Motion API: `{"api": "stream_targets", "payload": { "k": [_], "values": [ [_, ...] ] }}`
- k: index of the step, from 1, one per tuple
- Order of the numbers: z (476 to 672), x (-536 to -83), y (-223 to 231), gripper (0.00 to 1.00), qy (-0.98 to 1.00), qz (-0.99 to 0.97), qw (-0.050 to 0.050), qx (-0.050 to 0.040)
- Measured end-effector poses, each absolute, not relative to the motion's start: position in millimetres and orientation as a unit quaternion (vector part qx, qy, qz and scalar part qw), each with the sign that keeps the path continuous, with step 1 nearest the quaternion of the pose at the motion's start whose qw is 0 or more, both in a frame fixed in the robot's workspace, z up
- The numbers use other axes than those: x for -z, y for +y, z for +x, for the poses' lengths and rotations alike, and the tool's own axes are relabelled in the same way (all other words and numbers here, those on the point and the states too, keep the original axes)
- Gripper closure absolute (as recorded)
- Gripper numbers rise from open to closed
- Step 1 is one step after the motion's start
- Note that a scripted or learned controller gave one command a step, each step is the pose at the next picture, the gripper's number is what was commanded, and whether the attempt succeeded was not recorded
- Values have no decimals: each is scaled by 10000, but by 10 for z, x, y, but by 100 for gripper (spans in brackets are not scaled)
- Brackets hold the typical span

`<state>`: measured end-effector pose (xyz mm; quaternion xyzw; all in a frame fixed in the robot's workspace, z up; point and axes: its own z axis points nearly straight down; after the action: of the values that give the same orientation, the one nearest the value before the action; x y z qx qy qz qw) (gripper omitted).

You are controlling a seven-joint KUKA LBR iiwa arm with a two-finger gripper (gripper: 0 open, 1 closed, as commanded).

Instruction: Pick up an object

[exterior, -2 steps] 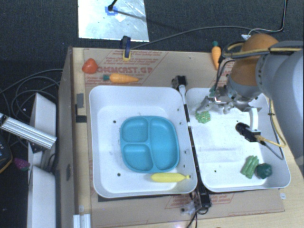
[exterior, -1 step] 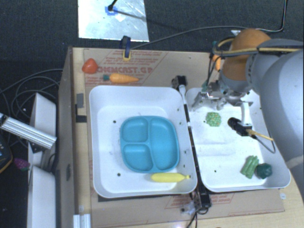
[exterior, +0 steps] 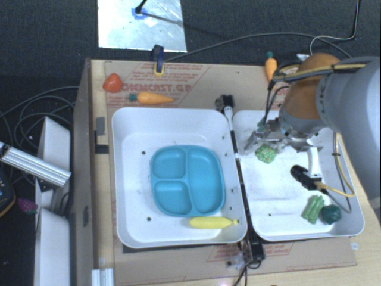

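Red printing runs across the brown cardboard sheet (exterior: 190, 79) behind the bins; its largest line seems to read "DYNACAST", followed by a few characters too blurred to tell. The smaller red lines above and below it cannot be read.

The grey arm reaches in from the right (orange band above the wrist), gripper (exterior: 266, 140) lowered.

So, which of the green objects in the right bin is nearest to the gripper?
The light green knobbly piece, right below the gripper at the bin's upper left. The ridged green piece and the dark green round one lie together near the lower right corner.
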<state>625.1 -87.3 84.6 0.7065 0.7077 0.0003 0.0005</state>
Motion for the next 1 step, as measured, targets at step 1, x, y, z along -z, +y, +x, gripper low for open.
{"api": "stream_targets", "payload": {
  "k": [1],
  "values": [
    [6693, -852, -1086, 0, 7084, 7058, 15, -9]
  ]
}}
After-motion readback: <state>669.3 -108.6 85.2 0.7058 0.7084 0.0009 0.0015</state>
